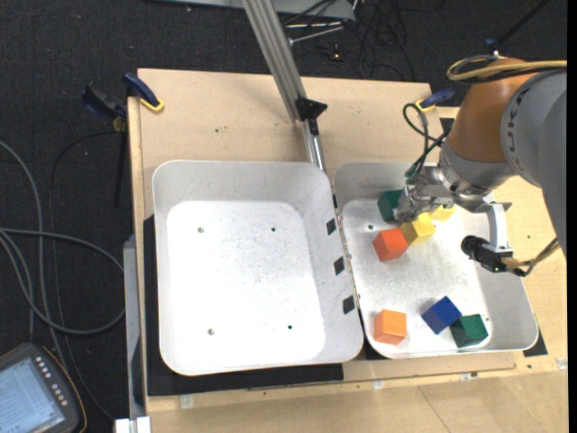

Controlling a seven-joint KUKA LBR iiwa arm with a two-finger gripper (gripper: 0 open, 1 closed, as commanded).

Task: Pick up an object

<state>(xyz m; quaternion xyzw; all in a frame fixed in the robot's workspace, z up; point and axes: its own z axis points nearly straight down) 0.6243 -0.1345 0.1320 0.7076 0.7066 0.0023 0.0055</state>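
My gripper [417, 207] hangs low over the back of the right bin [514, 318]. Directly under it lies a yellow block [420, 229], with a second yellow piece [443, 213] just to its right. A dark green block [389, 205] sits to the gripper's left, and a red-orange block [390, 244] lies in front of that. Nearer the bin's front edge are an orange block [389, 326], a blue block [441, 314] and a green block [469, 330]. The wrist hides where the gripper meets the yellow block.
The left bin [171, 197] stands beside the right one, joined by black clips [343, 264] along the shared rim. A slanted metal pole [279, 61] crosses the bench at the back. Cables loop around the arm's wrist [491, 251] above the right bin's far side.
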